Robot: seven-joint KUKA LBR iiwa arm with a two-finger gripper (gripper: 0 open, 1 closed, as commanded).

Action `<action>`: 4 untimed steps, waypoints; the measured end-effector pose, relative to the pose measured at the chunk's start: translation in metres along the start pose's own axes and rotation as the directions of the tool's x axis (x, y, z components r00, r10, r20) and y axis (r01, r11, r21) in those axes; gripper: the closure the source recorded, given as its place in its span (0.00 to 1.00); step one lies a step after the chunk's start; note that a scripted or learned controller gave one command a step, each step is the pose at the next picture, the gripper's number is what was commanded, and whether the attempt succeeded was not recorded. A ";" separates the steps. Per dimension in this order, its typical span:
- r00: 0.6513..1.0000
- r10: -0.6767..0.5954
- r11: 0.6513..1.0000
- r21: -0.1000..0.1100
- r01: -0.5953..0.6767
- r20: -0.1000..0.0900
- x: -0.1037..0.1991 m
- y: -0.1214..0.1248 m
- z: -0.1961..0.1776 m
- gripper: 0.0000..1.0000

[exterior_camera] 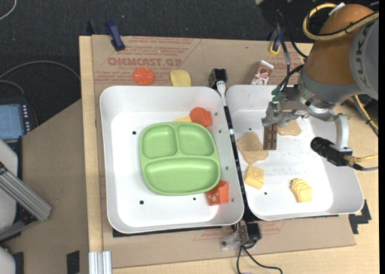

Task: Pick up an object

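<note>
Two white bins sit side by side on the bench w/ a cardboard sheet (180, 56) under them. Left bin (117, 146) holds a green divided plate (179, 157), roughly centred. An orange round piece (201, 116) touches the plate's top-right edge, and an orange-red block (219, 193) sits at its bottom-right corner, near the bin's front wall.

Right bin (337, 197) is where the arm (337, 44) works, reaching in from the right. Gripper (272, 124) points down over the bin's upper-left area, fingers closed on a brown bar (271, 137) that hangs upright between them, lower end just above the bin floor. A tan flat slice (251, 146) lies just left of the bar, close to it; can't tell if they touch. Another tan piece (290, 128) is just right of the gripper, partly hidden by it. A yellow wedge (255, 176) lies below the slice, and a yellow ridged piece (301, 190) sits further right, apart from the rest.

Behind the bins on the cardboard: an orange disc (143, 76), a pale yellow piece (180, 78) beside it, and a small red-and-white carton (262, 73) near the right bin's back edge.
</note>
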State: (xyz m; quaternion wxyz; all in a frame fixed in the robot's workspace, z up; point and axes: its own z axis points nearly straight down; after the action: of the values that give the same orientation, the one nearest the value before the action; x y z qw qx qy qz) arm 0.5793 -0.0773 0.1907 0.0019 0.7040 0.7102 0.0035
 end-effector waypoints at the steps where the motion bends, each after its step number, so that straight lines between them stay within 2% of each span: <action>1: 1.000 0.002 1.000 0.005 -0.002 0.000 0.061 -0.049 -0.056 1.00; 2: 1.000 -0.001 1.000 0.001 0.001 0.000 0.146 -0.031 -0.086 1.00; 3: 1.000 0.015 1.000 0.012 -0.015 0.003 0.080 -0.020 -0.062 1.00; 4: 1.000 0.015 1.000 0.003 -0.015 0.006 0.009 -0.008 -0.072 1.00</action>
State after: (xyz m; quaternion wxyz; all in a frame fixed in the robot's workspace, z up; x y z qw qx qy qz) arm 0.5701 -0.0686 0.2622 0.0031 0.7094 0.7048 0.0002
